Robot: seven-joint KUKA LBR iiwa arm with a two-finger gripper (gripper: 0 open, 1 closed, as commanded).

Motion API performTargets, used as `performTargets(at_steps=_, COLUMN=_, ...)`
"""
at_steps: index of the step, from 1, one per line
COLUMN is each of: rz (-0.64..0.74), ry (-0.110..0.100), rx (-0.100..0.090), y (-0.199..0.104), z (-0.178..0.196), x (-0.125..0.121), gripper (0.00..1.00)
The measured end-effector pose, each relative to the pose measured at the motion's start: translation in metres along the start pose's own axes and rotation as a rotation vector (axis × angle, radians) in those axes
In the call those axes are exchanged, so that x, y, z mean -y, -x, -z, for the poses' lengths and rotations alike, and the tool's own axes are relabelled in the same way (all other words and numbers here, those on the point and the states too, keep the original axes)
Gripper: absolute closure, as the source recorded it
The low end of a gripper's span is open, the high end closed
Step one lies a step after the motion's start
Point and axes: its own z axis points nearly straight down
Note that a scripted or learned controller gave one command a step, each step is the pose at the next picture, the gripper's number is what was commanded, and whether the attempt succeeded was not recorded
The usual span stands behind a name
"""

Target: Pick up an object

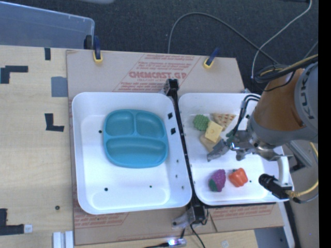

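The right bin [258,194] holds several toy foods. A green piece [201,122] lies beside a yellow block [213,132], with a tan waffle-like piece [224,119] behind them. Closer to the front lie a purple grape bunch [218,180] and an orange-red piece [238,177]. My gripper [220,146] reaches in from the right and sits low in the bin, just below and right of the yellow block, over a tan piece [207,143] that it partly hides. The grapes and the orange-red piece lie apart from it, nearer the front.
The left bin [88,190] holds a blue divided plate [136,138]. A black divider [178,133] runs between the bins. The arm's grey and orange body [279,112] covers the right bin's far right side. Cables trail behind the bench.
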Motion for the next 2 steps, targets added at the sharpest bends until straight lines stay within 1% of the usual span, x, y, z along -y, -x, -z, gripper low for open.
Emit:
performTargets(at_steps=1, rz=0.001, ry=-0.002, rx=-0.001, y=-0.005, z=-0.064, x=-0.001, gripper=0.0)
performTargets(at_steps=2, rz=0.001, ry=0.005, rx=0.001, y=-0.005, z=-0.082, x=-0.001, gripper=0.0)
